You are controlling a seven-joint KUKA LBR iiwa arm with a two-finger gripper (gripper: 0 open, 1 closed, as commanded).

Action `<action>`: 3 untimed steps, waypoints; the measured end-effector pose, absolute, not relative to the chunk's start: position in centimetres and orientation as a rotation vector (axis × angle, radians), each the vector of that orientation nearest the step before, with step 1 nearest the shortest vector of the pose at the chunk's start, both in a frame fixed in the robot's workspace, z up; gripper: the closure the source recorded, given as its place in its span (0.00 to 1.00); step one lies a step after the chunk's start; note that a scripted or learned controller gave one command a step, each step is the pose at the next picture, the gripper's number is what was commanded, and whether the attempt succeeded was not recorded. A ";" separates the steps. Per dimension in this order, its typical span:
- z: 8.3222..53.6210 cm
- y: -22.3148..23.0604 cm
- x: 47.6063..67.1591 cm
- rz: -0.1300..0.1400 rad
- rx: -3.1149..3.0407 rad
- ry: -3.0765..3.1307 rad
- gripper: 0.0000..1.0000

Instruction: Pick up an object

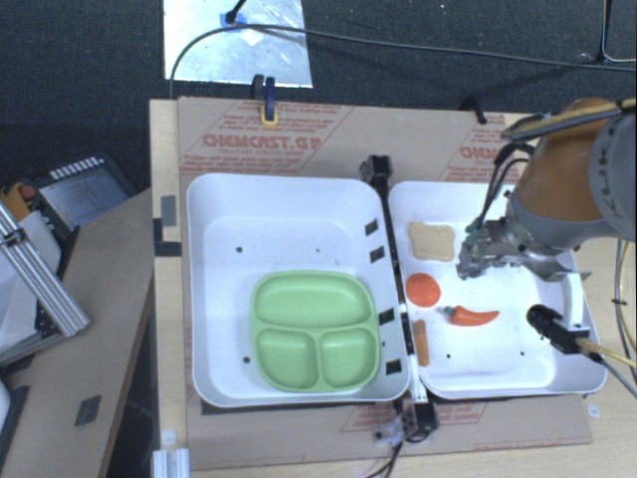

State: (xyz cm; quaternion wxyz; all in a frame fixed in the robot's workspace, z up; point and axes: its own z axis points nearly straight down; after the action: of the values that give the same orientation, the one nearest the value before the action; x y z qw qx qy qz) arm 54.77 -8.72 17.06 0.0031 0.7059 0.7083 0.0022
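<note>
The floor (pixel 80 58) is covered in dark carpet, on which a reflective silver sheet (pixel 237 28) is laid and black cables (pixel 438 53) are run. The desk (pixel 164 297) is topped with printed brown cardboard (pixel 299 137). An aluminium rail (pixel 35 267) is seen at left.

"CHEMCAST GP" printed on bench board (pixel 261 139)
</note>
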 end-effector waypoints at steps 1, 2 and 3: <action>21.7 -8.7 55.7 0.007 2.213 2.222 1.00; 27.9 -8.7 56.6 0.008 2.211 2.222 1.00; 27.7 -3.9 58.4 0.006 2.210 2.230 1.00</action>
State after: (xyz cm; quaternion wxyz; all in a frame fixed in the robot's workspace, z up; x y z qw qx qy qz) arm 58.40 -3.92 27.73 0.0010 0.7040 0.7102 0.0019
